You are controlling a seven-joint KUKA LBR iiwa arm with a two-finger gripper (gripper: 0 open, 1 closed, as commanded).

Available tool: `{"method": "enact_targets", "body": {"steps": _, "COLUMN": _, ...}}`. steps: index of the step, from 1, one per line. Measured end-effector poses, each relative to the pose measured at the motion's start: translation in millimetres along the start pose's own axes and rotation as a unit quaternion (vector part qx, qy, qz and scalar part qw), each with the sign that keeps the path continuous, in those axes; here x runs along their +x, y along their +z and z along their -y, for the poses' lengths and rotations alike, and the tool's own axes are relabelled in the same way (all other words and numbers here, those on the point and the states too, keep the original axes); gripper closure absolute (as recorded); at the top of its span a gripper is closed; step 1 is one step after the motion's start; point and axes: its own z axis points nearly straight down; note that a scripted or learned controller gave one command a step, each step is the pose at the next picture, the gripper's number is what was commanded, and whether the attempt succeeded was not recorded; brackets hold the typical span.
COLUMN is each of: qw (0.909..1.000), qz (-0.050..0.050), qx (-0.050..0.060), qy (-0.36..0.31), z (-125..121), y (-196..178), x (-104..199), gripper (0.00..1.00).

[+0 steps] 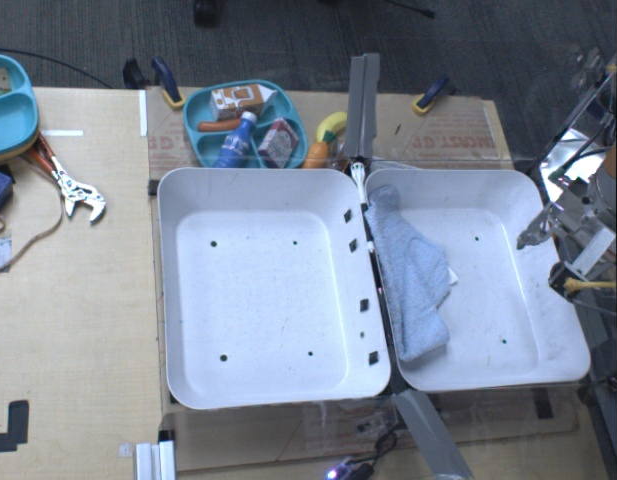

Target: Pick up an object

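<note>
A crumpled grey-blue cloth (410, 280) lies in the right white bin (508, 353), against its left wall, stretching from the back corner toward the front. My gripper (546, 260) hovers at that bin's right rim, well to the right of the cloth and apart from it. It is open, one fingertip (531, 236) farther back than the other, and nothing sits between them. The left white bin (188, 298) has only bare floor showing.
Behind the bins stands a teal tray (200, 118) with a blue bottle, packets and toy food, beside a yellow banana (331, 126). On the wooden bench at left lie a wrench (80, 196) and another teal tray (8, 108). Clamps hold the back edge.
</note>
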Motion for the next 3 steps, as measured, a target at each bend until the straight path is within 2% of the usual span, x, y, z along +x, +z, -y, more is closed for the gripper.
{"method": "enact_targets", "body": {"steps": 1, "qw": 0.9980, "qz": 0.000, "qx": 0.002, "qy": 0.064, "z": 48, "y": 28, "x": -40, "gripper": 0.00}}
{"method": "enact_targets", "body": {"steps": 2, "qw": 0.9649, "qz": 0.001, "qx": 0.001, "qy": 0.262, "z": 1, "y": 22, "x": -23, "gripper": 0.00}}
{"method": "enact_targets", "body": {"steps": 3, "qw": 0.9771, "qz": 0.001, "qx": 0.000, "qy": 0.213, "z": -10, "y": -65, "x": -12, "gripper": 0.00}}
